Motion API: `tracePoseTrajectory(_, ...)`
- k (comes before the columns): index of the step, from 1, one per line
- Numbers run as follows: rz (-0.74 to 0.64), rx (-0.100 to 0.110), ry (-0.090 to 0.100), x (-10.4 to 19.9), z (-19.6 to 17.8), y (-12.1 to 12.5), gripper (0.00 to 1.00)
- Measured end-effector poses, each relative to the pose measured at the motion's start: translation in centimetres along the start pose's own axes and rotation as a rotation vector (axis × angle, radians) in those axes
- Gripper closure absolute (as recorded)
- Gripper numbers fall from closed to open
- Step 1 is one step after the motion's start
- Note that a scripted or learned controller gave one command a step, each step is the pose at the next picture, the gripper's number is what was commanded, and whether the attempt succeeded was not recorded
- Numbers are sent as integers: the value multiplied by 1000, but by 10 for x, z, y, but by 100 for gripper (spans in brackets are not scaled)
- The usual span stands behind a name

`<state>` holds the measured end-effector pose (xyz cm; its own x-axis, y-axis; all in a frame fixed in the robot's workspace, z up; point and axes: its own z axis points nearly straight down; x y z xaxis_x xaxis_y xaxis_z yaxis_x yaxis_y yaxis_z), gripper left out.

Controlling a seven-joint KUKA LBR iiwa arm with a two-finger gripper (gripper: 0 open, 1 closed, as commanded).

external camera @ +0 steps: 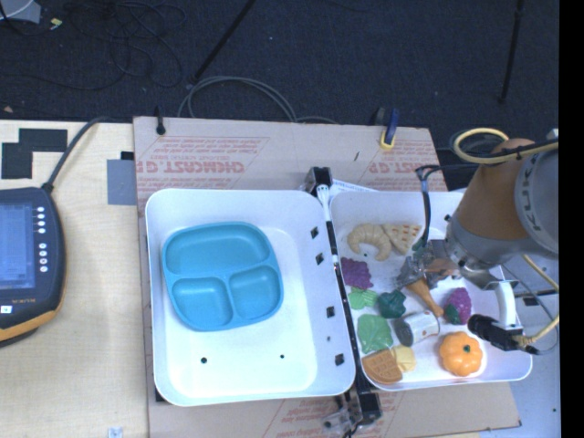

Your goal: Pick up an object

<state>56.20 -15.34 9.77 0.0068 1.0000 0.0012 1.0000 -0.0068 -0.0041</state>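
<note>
From the overhead camera I have the arm (pixel 497 203) reaching in over the right bin (pixel 520 370), with the gripper (pixel 422 270) down among the toy food near that bin's middle. I cannot tell how the gripper is set or whether it has anything; its tip is lost in the clutter.

Taking the carrot (pixel 425 296) as my landmark, it lies just below the gripper tip, slanting down toward the pumpkin (pixel 461 354). The croissant (pixel 368 238) and a waffle (pixel 402 236) sit above it toward the far wall. Purple grapes (pixel 356 271) are to its left, a broccoli piece (pixel 393 304) touches its left side, and a small can (pixel 418 327) lies just below.

I judge the carrot the likely target. It looks like light, stiff plastic, smooth and tapered, so it could squirt out of a pinch. I would grip across the thicker end, not the tip.

The left bin (pixel 173 372) holds a blue divided tray (pixel 221 274).
</note>
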Motion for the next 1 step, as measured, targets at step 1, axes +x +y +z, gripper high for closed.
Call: tracePoseTrajectory(1, -13, -7, 1, 82, -94, -8, 100)
